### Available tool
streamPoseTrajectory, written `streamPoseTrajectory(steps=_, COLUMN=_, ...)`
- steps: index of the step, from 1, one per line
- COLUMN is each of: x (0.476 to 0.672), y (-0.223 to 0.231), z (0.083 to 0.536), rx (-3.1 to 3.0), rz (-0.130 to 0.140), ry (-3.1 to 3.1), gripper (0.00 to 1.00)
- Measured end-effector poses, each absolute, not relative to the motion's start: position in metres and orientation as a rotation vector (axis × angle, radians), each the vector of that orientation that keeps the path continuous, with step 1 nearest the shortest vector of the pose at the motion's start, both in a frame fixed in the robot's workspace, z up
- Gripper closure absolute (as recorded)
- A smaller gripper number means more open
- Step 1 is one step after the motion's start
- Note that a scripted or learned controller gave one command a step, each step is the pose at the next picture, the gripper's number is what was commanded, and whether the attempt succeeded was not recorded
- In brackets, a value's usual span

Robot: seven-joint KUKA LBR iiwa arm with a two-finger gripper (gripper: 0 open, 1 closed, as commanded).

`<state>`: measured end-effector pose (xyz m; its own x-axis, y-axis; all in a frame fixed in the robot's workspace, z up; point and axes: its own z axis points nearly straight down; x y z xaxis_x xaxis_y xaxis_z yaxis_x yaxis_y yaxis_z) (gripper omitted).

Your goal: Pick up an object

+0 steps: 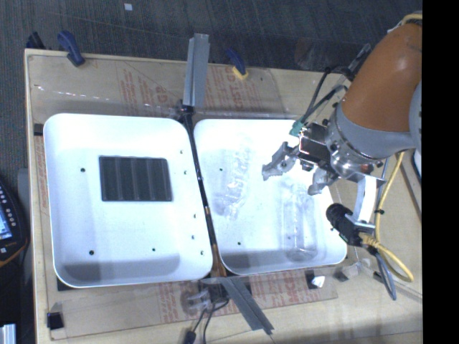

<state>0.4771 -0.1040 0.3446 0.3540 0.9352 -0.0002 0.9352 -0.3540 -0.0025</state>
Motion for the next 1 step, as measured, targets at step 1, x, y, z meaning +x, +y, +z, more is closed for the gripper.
streamPoseTrajectory(steps=1, x=0.5376, y=-0.1308, z=0.3713, rx=-2.706, rz=0.002, ry=-1.597, gripper=0.00)
